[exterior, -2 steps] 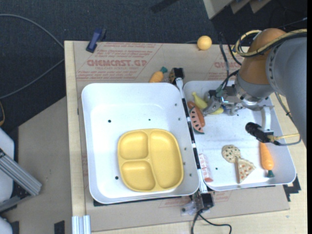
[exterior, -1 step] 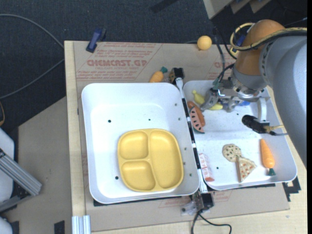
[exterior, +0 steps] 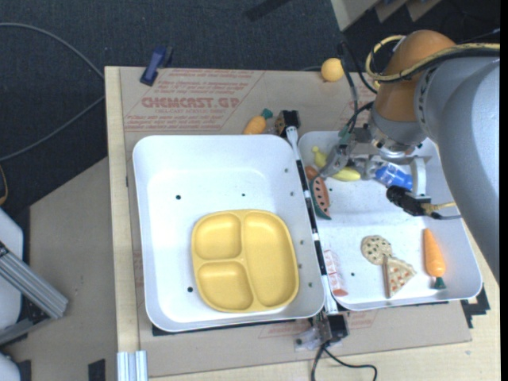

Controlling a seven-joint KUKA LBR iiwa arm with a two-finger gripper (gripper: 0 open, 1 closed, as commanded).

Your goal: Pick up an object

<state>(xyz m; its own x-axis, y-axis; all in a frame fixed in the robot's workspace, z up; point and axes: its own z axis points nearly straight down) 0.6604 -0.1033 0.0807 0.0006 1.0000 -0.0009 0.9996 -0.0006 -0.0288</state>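
Overhead slanted view of a bench with two shallow white bins side by side. The left white bin point(exterior: 155, 213) holds a yellow plastic plate with three compartments point(exterior: 244, 259). The right white bin point(exterior: 361, 217) holds small toy foods: a red and green watermelon slice point(exterior: 321, 197) against its left wall, a tan chocolate-chip cookie point(exterior: 375, 248), a pizza wedge point(exterior: 398, 274) and an orange carrot point(exterior: 433, 252) near its right wall. The grey robot arm reaches in from the right, and its two-finger gripper point(exterior: 343, 163) hangs over the far left corner of the right bin, just above a small yellow curved toy resembling a banana point(exterior: 347, 175). It is not possible to tell whether the jaws are parted or closed, nor whether they touch the toy. This banana-like toy looks like the likeliest target. It is probably light, hollow, stiff plastic with a smooth, slippery skin, not fragile. Taking hold across its narrow middle, square to the curve, would likely be safest, since the tapered ends could squirt out.
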